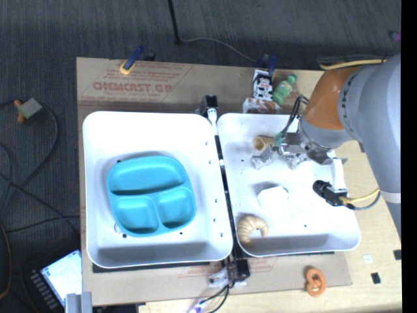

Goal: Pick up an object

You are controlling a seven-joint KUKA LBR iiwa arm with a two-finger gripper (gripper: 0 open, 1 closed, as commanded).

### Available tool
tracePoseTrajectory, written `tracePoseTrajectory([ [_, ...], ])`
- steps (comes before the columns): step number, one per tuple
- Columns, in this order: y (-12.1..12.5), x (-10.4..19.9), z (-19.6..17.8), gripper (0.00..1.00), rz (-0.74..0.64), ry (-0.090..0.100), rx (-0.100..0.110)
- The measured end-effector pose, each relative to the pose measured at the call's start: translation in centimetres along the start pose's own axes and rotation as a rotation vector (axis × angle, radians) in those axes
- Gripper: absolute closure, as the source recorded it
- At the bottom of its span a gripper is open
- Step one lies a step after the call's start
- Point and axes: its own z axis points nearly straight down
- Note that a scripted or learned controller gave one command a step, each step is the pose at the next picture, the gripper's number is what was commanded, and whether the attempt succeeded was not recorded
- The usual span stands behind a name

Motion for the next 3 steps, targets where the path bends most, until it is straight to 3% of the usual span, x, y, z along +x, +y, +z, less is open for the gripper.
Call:
tracePoseTrajectory([
  [1,0.1,-0.1,-1.0,1.0,-0.001,-0.005,-0.003],
  [2,6.0,2.7,-5.7,1.0,0.0,-0.001,0.002],
  [3,5.9,2.6,-5.6,0.0,0.0,-0.001,0.004],
])
